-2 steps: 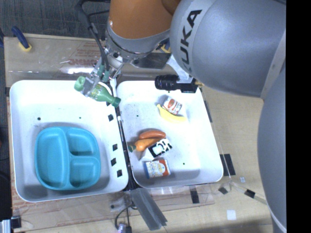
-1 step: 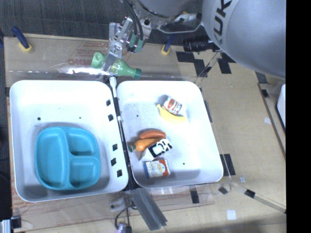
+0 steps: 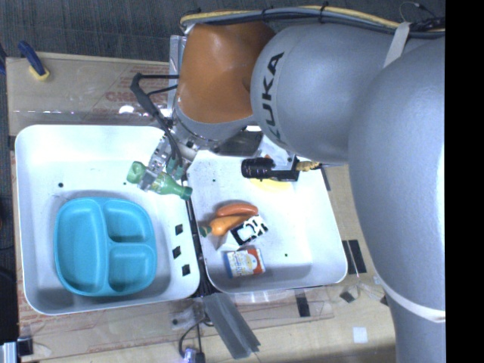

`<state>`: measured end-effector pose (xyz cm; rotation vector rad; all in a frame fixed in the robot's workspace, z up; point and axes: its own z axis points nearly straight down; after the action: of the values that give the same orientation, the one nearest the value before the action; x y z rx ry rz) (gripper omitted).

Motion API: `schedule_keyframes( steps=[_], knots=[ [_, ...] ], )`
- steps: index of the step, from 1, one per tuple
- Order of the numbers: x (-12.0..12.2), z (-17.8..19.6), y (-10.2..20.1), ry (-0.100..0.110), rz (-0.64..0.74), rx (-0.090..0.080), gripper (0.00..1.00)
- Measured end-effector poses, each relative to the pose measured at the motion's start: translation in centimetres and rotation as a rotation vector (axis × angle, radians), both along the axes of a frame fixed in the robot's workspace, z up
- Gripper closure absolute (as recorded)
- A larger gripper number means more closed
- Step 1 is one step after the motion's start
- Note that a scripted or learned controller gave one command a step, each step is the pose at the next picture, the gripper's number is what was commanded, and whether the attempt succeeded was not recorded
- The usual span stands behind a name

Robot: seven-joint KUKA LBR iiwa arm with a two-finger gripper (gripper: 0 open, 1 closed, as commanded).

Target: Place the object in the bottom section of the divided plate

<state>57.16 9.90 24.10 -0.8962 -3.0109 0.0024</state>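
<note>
A green bottle-shaped object [image 3: 176, 188] hangs over the left bin's upper right part, lying roughly level. My gripper [image 3: 160, 168] comes down from the orange wrist band and is shut on the object's middle, so green shows on both sides of the fingers. The blue divided plate [image 3: 79, 242] lies in the lower left of that bin, below and left of the gripper, with bare sections. The held object is apart from the plate, above its upper right corner.
The left white bin [image 3: 34, 153] holds the plate. The right white bin [image 3: 327, 229] holds two orange carrot-like pieces [image 3: 236, 209], a black and white item [image 3: 250, 231] and a small printed pack [image 3: 243, 263]. The arm covers that bin's upper part.
</note>
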Motion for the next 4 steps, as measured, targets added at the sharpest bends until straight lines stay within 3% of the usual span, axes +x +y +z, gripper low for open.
schedule_keyframes(
  steps=[1, 2, 3, 4],
  knots=[
    [-2.5, -1.2, 5.4, 0.003, 0.064, 0.0, 1.0],
    [-6.3, -2.1, 7.9, 0.003, 0.097, 0.0, 1.0],
    [-6.2, -2.1, 7.8, 0.003, 0.096, 0.0, 0.0],
    [-9.2, -13.8, 11.6, 0.0, -0.016, 0.001, 0.0]
  ],
)
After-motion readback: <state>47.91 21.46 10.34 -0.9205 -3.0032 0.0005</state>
